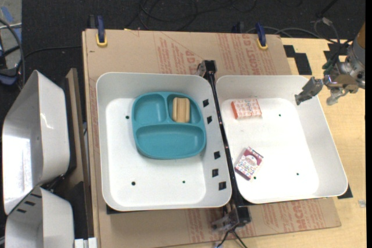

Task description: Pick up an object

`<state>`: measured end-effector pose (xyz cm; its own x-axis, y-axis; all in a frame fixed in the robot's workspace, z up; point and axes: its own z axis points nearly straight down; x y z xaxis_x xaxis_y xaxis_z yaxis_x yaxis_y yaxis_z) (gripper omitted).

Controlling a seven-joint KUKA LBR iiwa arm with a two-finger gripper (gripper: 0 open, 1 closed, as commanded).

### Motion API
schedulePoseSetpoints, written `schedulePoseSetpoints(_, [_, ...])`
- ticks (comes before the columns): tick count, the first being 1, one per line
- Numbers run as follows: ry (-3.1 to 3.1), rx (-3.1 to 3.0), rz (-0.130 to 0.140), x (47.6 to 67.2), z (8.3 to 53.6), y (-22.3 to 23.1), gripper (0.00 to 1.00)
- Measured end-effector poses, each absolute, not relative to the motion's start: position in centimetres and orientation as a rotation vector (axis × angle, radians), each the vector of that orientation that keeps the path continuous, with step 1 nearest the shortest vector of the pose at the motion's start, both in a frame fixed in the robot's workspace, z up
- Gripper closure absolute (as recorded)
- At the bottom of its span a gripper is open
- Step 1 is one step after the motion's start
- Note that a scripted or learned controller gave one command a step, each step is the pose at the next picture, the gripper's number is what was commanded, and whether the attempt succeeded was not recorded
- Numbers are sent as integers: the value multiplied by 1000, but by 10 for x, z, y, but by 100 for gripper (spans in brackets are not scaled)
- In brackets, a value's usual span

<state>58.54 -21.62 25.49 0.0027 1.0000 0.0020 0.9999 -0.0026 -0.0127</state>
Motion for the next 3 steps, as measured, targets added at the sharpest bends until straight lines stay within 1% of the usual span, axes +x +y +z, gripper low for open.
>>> schedulePoseSetpoints(1, [-2223, -2220, 1, 588, 263, -215, 0])
schedulePoseSetpoints(3, [-2219, -2223, 2, 581, 176, -220, 0])
